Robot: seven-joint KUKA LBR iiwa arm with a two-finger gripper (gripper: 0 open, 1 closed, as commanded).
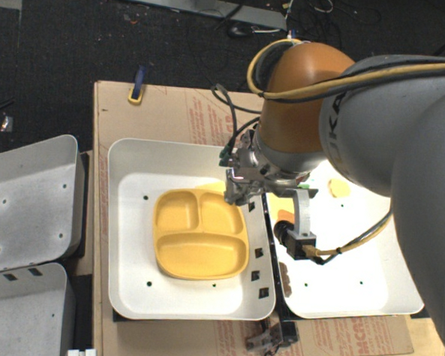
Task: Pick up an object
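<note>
A yellow divided plate (201, 235) with three compartments lies flat in the left white bin (126, 280). My gripper (241, 191) hangs over the plate's upper right corner, close to the wall between the two bins. The wrist and the orange band hide its fingers from above. In the right bin (366, 288) lie a small yellow piece (339, 189) and an orange object (284, 213), the latter partly covered by the gripper's body.
The big grey arm covers the upper right of the right bin. A black cable loops from the wrist across that bin. Both bins rest on a cardboard sheet (174, 110). Grey trays (26, 199) lie at the far left, and a blue-yellow tool (138, 85) at the cardboard's top edge.
</note>
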